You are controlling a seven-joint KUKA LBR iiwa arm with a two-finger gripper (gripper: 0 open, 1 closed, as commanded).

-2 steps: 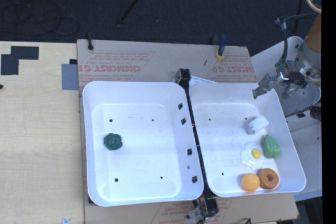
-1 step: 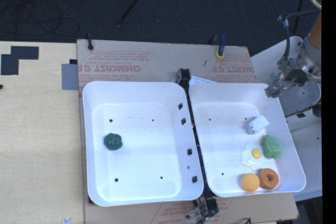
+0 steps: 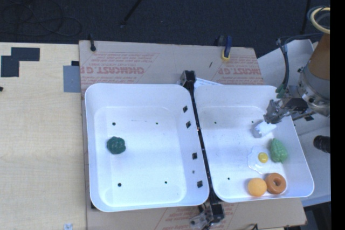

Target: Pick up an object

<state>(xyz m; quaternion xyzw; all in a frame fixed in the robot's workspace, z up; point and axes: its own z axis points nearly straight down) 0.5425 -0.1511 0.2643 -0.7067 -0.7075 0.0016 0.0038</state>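
The arm reaches in from the right, its orange band (image 3: 324, 59) near the frame edge, and the gripper (image 3: 272, 118) hangs over the upper right part of the right bin (image 3: 226, 95). Whether the jaws are released or clenched cannot be told: the dark mechanism hides them from this slant. Just below the gripper, a small white object (image 3: 263, 129) lies against the white floor of the bin; it looks touching or nearly touching the gripper's lower end, but nothing shows it held. Its shape is too pale and small to give a sure long axis, though it seems to stretch slightly from lower left to upper right.

Lower in the same bin, a green leafy toy (image 3: 278, 150) stands near the right wall, its long axis running roughly up and down in the view. Just to its left lies a fried egg toy (image 3: 259, 159), flat, yolk up. Below these, an orange ball (image 3: 257, 187) and a brown doughnut (image 3: 276, 183) sit side by side, touching or nearly so, near the front rim.

The left bin (image 3: 137, 91) holds a dark green lumpy object (image 3: 116, 145) toward its left side, well apart from everything else. Both bins rest on cardboard (image 3: 161, 64) over the tabletop (image 3: 38, 126).
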